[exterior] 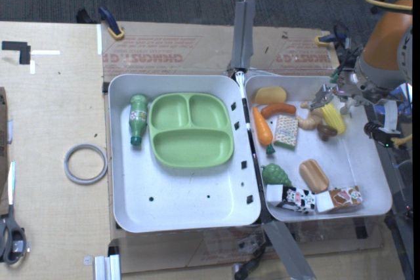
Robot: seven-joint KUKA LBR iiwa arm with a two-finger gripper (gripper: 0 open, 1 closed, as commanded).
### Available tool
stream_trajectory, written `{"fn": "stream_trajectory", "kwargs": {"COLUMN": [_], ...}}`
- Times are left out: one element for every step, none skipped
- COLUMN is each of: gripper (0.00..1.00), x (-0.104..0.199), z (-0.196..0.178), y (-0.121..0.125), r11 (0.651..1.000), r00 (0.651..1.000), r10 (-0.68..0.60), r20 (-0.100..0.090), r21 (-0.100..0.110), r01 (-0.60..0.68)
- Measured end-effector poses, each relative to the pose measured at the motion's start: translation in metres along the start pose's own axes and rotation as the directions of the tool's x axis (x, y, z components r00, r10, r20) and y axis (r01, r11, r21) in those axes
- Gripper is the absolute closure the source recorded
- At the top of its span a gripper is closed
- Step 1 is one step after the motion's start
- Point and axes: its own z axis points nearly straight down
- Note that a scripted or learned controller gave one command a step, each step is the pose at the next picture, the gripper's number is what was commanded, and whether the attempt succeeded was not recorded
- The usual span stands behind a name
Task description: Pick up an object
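My gripper hangs over the far right part of the right bin, just above and behind a yellow corn cob. A brown mushroom-like piece and a beige peanut-shaped toy lie right next to the corn. Further left in the same bin are a yellow lemon-like piece, two orange carrots and a green-checked packet. Nearer the front lie a green broccoli, a bread roll, a cow-patterned box and a brown box.
The left bin holds a green divided plate and a green bottle along its left wall. A tape ring and scissors lie on the bench at left. The arm enters from the right.
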Motion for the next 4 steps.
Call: {"fn": "stream_trajectory", "kwargs": {"gripper": [0.00,1.00,0.00,0.00], "x": [0.001,-0.006,-0.003,-0.001], "z": [0.000,-0.015,-0.015,-0.009], "y": [0.004,0.008,0.008,0.011], "r11": [1.000,1.000,1.000,0.999], "r00": [1.000,1.000,1.000,0.999], "r10": [-0.011,-0.011,-0.014,0.038], "r20": [0.001,0.018,0.015,0.004], "r21": [0.001,-0.015,-0.015,-0.020], "r01": [0.011,0.011,0.014,-0.038]}}
